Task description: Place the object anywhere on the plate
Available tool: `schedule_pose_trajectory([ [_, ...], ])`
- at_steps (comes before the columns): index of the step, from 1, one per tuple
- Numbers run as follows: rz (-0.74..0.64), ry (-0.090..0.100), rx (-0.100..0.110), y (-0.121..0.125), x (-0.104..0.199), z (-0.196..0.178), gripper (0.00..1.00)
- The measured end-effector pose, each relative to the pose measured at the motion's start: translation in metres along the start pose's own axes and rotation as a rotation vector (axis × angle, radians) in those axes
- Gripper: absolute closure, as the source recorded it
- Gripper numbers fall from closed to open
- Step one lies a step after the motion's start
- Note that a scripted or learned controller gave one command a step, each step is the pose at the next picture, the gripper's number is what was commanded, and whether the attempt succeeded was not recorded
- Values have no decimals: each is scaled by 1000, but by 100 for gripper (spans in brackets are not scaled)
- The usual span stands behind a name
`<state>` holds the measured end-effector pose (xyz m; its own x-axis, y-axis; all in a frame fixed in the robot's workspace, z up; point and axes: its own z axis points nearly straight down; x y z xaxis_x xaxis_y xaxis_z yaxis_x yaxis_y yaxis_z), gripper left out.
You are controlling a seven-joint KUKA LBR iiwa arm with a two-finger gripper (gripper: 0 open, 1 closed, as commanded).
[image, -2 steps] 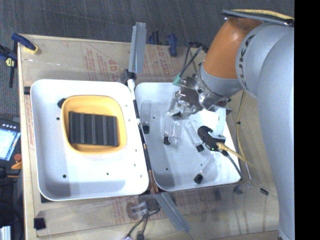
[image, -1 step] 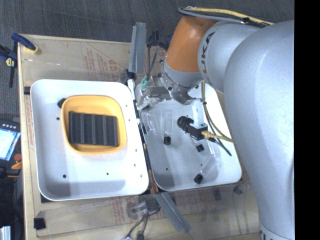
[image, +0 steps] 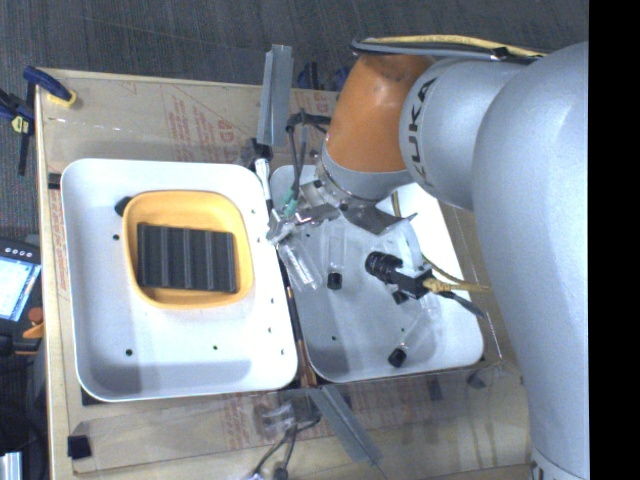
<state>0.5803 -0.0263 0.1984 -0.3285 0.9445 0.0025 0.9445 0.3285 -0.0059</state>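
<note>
While the gripper (image: 296, 236) hangs low at the right bin's (image: 345, 343) left edge, apparently to pick, a yellow plate (image: 185, 206) waits in the left bin (image: 150, 358).
A dark ribbed slab (image: 188, 258) lies on the plate. A small black piece (image: 333, 280), probably the object, lies just beside the gripper; another black piece (image: 397, 356) lies nearer the bin's front. Whether the gripper is open cannot be told.

Yellow plate (image: 186, 208), seemingly dark ribbed centre, flat in left bin (image: 85, 288).
</note>
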Motion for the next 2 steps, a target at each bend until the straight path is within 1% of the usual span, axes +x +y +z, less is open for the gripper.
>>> schedule_pose_trajectory([
  [1,-105,-3,-5,27,16,7,100],
  [2,-104,-3,-5,27,15,7,0],
])
